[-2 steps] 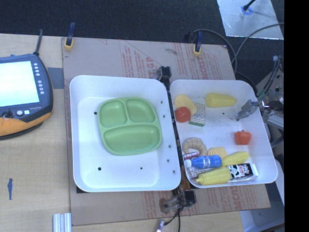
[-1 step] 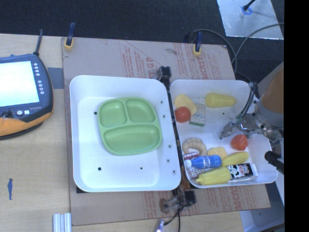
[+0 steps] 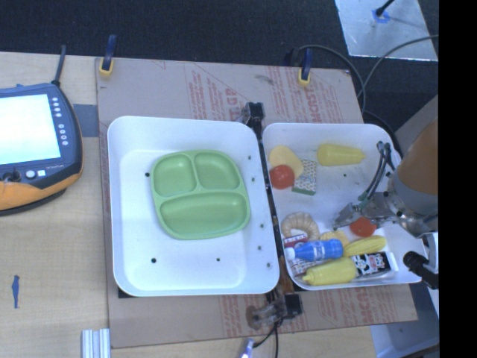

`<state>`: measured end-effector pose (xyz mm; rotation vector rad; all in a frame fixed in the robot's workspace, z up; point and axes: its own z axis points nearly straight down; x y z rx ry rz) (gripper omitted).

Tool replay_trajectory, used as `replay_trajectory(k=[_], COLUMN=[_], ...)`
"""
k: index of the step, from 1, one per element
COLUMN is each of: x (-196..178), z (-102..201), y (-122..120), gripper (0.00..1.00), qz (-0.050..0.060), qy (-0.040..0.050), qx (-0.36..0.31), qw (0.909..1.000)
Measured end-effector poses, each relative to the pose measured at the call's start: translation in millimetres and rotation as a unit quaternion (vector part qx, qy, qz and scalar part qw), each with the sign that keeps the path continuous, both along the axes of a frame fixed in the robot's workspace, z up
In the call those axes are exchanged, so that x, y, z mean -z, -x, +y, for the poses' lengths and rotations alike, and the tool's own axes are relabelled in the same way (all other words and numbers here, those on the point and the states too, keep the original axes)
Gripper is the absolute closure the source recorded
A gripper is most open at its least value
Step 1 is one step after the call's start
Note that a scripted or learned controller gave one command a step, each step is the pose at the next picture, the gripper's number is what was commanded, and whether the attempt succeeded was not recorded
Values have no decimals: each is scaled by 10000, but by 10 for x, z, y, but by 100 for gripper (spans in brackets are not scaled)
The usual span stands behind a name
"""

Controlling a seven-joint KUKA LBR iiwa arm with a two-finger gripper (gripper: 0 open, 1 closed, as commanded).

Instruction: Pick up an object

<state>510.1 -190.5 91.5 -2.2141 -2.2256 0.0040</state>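
— What is seen of the surface and the room?

— A pale wooden desk (image 3: 45, 274) is covered in the middle by a cardboard sheet (image 3: 223, 88), held at its far edge by two clamps. Dark carpet is seen beyond the desk. A control tablet (image 3: 33, 144) with a lit screen is laid at the left.

— And the containers?

— Two white bins are set side by side on the cardboard. In the left bin (image 3: 127, 259) a green divided plate (image 3: 200, 194) is laid, nothing on it. In the right bin (image 3: 335, 131) many small things are gathered: a yellow piece (image 3: 340, 154) near the far wall, a red ball (image 3: 282, 176) against a pale yellow shape, a beige ring (image 3: 299, 224), a blue-capped tube (image 3: 317, 250), a yellow corn cob (image 3: 330, 273) and a small red thing (image 3: 363, 227).

— Where are the jaws?

— The jaws (image 3: 356, 213) are lowered into the right bin, just above the small red thing. Whether they are parted or closed cannot be told, and nothing is seen lifted.
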Motion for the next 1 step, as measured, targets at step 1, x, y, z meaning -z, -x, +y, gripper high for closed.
replay_trajectory(k=[1], x=[-104], z=[-8], y=[-5], gripper=[100], qz=[2], qy=[8], qx=[-21], qw=[10000])
